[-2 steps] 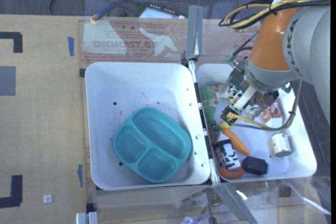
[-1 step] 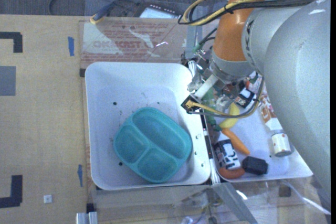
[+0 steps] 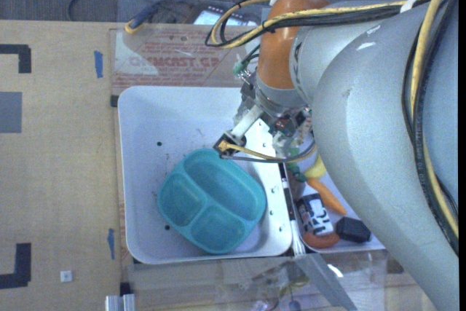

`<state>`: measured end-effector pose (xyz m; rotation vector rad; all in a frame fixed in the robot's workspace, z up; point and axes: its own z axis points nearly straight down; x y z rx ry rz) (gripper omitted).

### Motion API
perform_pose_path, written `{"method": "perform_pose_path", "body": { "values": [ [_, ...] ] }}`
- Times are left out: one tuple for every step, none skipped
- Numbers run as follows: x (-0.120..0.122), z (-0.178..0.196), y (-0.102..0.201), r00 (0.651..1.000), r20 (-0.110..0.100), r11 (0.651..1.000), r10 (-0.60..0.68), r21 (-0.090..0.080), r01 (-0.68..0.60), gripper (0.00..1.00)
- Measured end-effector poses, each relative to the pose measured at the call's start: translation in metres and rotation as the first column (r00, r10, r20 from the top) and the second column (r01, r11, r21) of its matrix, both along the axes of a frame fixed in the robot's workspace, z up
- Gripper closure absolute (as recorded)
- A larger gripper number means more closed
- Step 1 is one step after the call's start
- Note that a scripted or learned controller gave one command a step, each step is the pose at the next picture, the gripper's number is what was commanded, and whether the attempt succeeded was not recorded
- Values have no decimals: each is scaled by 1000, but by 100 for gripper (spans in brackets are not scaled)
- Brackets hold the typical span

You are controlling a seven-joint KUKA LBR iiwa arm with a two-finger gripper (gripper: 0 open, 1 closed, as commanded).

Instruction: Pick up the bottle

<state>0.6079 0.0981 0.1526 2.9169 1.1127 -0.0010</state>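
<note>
A small dark bottle (image 3: 313, 213) with a white label lies in the right bin (image 3: 349, 247), near its front, its lower end against a red-orange thing (image 3: 321, 237). My gripper (image 3: 289, 136) hangs over the wall between the two bins, up and to the left of the bottle and apart from it. The grey arm covers most of the right bin.
A teal divided plate (image 3: 212, 200) lies in the left bin (image 3: 145, 127) toward its front right. In the right bin a yellow thing (image 3: 317, 170), an orange carrot-like piece (image 3: 333, 198) and a black lump (image 3: 354, 230) crowd around the bottle.
</note>
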Motion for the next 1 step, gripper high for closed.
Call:
{"method": "perform_pose_path", "body": {
  "values": [
    [-7, -6, -9, 999, 17, 999, 30, 19, -30, 0]
  ]
}}
